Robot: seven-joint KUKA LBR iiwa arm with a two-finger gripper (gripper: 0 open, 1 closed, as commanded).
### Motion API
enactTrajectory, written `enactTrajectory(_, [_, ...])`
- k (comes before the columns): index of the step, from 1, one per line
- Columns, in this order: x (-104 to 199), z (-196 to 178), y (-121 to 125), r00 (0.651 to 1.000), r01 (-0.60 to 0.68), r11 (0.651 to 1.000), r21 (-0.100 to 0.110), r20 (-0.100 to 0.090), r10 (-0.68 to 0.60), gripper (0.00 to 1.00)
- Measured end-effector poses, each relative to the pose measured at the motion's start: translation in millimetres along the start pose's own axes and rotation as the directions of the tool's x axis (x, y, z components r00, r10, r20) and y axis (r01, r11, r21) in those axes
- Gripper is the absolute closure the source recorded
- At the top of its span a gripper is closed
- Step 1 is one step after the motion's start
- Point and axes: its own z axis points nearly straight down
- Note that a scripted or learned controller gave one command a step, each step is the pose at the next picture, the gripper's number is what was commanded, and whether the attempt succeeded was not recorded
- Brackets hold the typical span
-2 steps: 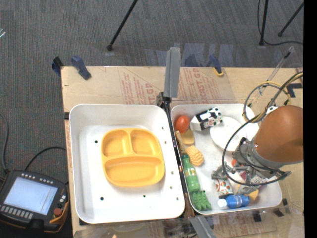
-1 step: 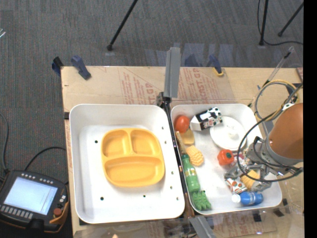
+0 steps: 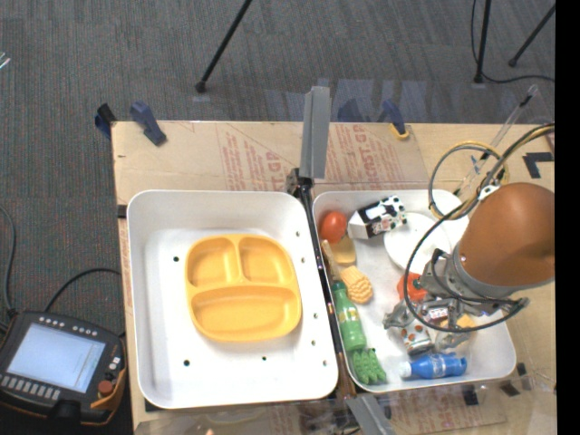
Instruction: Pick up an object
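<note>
End effector (image 3: pixel 424 326) beside one blue bottle (image 3: pixel 435 367)

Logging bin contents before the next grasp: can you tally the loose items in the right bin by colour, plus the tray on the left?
Yellow: 2, divided tray, corn
Green: 2, bottle, leafy toy
Red: 1, tomato
Blue: 1, bottle
White: 1, plate
Black-and-white: 1, carton
Total: 8

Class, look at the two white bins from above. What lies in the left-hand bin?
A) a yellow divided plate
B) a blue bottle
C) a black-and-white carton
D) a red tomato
A: the yellow divided plate lies in the left bin, while the blue bottle, the red tomato and the black-and-white carton all lie in the right bin.
</note>
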Motion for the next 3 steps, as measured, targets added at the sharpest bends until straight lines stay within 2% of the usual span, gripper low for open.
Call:
enactTrajectory(1, [-15, -11, 32, 0.995, -0.095, 0.995, 0.042, 0.021, 0.094, 0.00])
enactTrajectory(2, [-36, -10, 45, 1.000, -0.006, 0.999, 0.043, 0.010, 0.005, 0.00])
enactTrajectory(3, [-37, -10, 48, 0.999, 0.041, 0.998, 0.044, 0.005, -0.041, 0.00])
